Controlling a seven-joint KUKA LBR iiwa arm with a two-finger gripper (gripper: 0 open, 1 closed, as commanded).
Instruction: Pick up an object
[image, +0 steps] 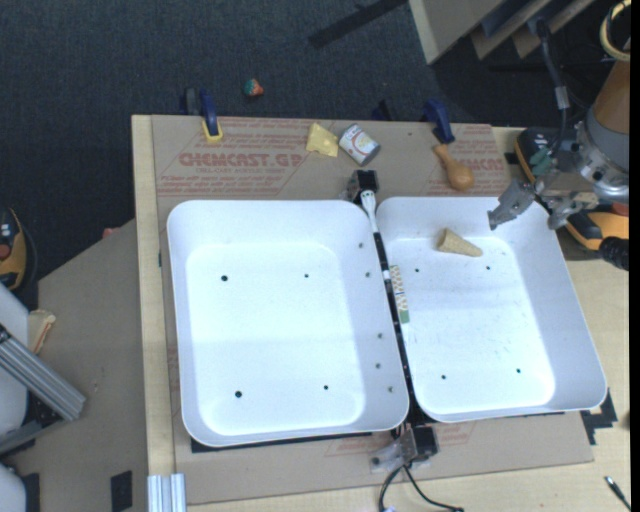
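The single fixed camera looked down at a slant from above the table (300, 160), framing both white bins (270, 320) fully at moderate range, with the arm (600, 150) entering from the right.

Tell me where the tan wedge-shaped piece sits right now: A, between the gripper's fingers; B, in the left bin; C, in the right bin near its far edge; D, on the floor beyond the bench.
C: the tan wedge lies on the floor of the right bin near its far edge, apart from the gripper above the bin's far right corner.
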